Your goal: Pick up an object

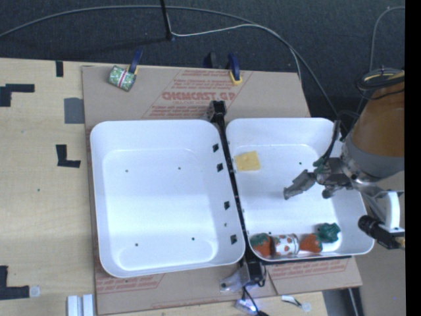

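The grey arm with the orange band reaches in from the right, and its two-finger gripper [297,186] hangs over the middle of the right-hand shallow white bin [309,129], its dark tip pointing left and slightly down toward the bin floor. Nothing shows between the fingers, so the pick is not made yet; whether they are spread or closed I cannot tell from this slanted view. The things to choose from all lie in that right bin. A flat, pale yellow square piece [248,161] rests near the divider, up and left of the gripper, apart from it; it lies flat with no marked long axis, its edges roughly square to the bin walls. Along the near wall sits a row running left to right: a red, rounded toy with a green top [262,243], a small white can with red spots [285,244] lying on its side with its long axis along the wall, an orange piece [310,244] just beside it, and a green lump [327,231] at the right end. The left-hand white bin [105,176] holds nothing. As I judge it, the task is at its early stage: choosing, descending and closing on an object all remain.
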Tool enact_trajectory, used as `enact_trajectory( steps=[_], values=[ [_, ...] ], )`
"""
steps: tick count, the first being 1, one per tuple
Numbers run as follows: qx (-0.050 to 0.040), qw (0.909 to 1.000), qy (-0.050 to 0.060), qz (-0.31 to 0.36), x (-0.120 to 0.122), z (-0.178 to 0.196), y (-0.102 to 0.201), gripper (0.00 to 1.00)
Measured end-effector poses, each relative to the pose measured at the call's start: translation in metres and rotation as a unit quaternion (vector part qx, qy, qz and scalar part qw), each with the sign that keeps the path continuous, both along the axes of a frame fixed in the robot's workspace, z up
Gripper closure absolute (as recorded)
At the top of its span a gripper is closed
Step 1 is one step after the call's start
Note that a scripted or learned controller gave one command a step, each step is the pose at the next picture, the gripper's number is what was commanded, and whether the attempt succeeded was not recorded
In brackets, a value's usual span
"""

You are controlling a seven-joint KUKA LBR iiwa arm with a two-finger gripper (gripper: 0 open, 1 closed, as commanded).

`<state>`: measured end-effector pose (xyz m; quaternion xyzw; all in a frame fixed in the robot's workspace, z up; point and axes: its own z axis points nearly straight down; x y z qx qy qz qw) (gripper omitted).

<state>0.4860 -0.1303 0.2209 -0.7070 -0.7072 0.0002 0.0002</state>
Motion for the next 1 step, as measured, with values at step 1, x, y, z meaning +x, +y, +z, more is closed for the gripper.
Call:
enact_trajectory(
  steps=[1],
  values=[
    [-0.0004,1.0,-0.004,0.0,0.0452,0.1418,0.0056,0.0]
  ],
)
